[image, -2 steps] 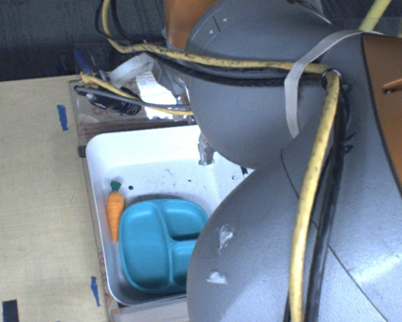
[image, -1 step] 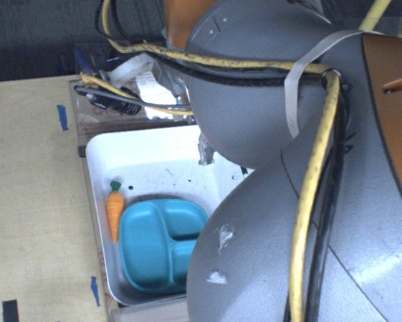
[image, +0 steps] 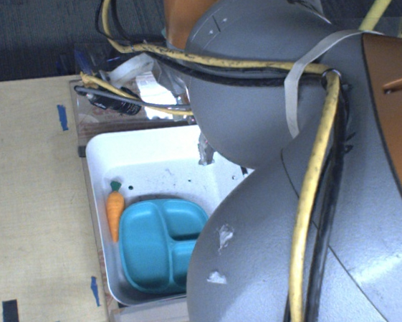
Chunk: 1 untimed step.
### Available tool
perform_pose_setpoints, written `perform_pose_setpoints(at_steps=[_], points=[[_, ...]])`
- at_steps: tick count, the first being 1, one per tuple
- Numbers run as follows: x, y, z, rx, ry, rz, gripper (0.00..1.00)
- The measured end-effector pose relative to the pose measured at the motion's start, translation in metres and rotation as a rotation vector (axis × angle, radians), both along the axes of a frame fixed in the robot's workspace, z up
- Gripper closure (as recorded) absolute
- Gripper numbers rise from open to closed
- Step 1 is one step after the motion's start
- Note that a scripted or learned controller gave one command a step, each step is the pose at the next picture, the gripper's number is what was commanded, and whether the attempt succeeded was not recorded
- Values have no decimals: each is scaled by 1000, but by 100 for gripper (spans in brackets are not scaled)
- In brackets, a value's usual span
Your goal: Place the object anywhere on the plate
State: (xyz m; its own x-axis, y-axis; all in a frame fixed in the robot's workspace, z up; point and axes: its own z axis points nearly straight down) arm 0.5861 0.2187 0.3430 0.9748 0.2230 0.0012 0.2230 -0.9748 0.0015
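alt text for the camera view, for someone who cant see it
A large grey robot arm covers most of a shallow white bin. In the bin lies a blue divided plate, with a toy carrot on the bin floor along its left edge, not on it.

We see even, fairly bright light, soft glare on the grey arm (image: 268,113), its shadow across the bin (image: 150,155), and slight overall blur.
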Motion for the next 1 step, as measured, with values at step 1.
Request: perform_pose_setpoints(at_steps=[1], points=[[0, 0, 0, 0, 0, 0, 0]])
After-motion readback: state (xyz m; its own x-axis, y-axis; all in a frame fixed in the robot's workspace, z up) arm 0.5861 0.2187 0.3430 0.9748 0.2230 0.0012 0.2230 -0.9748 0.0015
